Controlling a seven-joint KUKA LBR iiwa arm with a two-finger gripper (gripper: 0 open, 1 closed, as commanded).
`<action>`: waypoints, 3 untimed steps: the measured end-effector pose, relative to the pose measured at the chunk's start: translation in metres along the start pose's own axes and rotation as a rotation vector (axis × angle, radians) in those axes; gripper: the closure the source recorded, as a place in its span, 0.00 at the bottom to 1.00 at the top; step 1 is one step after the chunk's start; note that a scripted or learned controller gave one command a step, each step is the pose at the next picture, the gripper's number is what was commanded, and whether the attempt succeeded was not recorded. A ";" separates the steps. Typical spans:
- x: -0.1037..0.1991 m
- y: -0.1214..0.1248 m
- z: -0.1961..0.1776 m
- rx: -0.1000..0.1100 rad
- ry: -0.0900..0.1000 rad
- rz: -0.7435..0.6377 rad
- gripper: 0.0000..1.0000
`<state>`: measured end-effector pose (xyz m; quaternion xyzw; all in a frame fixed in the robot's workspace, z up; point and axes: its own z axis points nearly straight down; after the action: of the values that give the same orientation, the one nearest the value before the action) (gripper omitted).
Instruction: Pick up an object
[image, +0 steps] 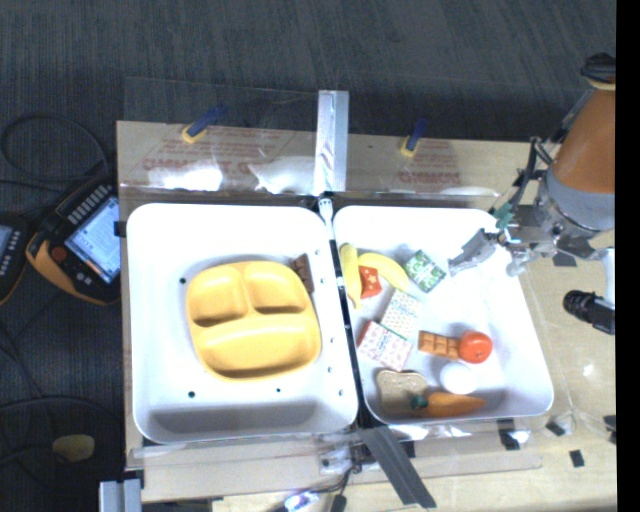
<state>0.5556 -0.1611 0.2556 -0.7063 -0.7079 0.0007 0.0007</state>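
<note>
The right bin (530, 345) holds several toy foods: a yellow banana (377, 268), a green box (424, 270), two patterned boxes (392, 330), a brown waffle piece (438, 343), a red tomato (477, 346), a white egg (459, 379), a bread slice (398, 386) and an orange carrot (450, 403). My gripper (492, 260) hangs over the bin's upper right corner, above and to the right of the green box. It is open, with nothing between its fingers (470, 254).
A yellow divided plate (253, 317) lies in the left bin (160, 300), with a small brown item (302, 270) at its upper right. A metal divider (331, 150) stands behind the bins. A handheld pendant (85, 240) and cables lie to the left of the bench.
</note>
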 end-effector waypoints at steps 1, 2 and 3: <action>-0.011 0.062 0.084 0.000 -0.003 -0.029 0.00; 0.020 0.093 0.166 -0.011 -0.006 -0.007 0.00; 0.020 0.095 0.155 -0.015 -0.008 -0.008 1.00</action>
<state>0.6499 -0.1411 0.1006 -0.7033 -0.7108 -0.0019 -0.0075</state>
